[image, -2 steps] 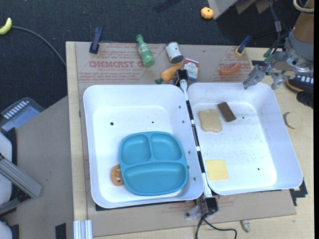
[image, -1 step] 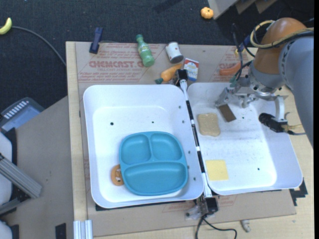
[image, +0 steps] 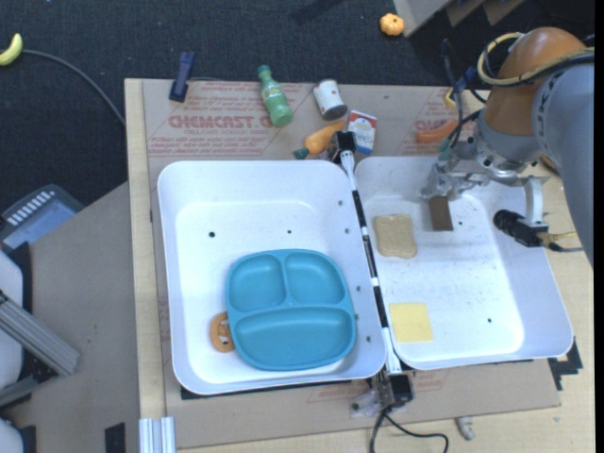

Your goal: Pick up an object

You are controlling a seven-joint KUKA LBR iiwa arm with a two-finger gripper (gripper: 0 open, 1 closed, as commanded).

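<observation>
1. Firstly, left bin (image: 189, 206): white, shallow. It holds a blue divided plate (image: 291, 308) with three bare compartments. A small brown biscuit-like disc (image: 221, 332) lies against the plate's left rim, partly tucked under it.
2. Board (image: 217, 121) behind the bins: green toy bottle (image: 275, 96), small tin (image: 328, 98), toy carrot (image: 321, 140). All lie outside both bins.
3. Right bin (image: 528, 319), near its left wall: tan bread slice (image: 394, 236), lying flat. It is the likeliest candidate for the pick. Judged light, thin and perhaps soft. It offers little height to pinch, so its long edges, taken across the narrow width, look the best hold. The bin wall just beside it may crowd a descent.
4. Right bin, front part: yellow cheese slice (image: 411, 322), flat. It looks thinner and is judged harder to lift.
5. Gripper (image: 441, 213): low over the back part of the right bin, just right of the bread slice and apart from it. Nothing seen held; how far open cannot be told.
</observation>
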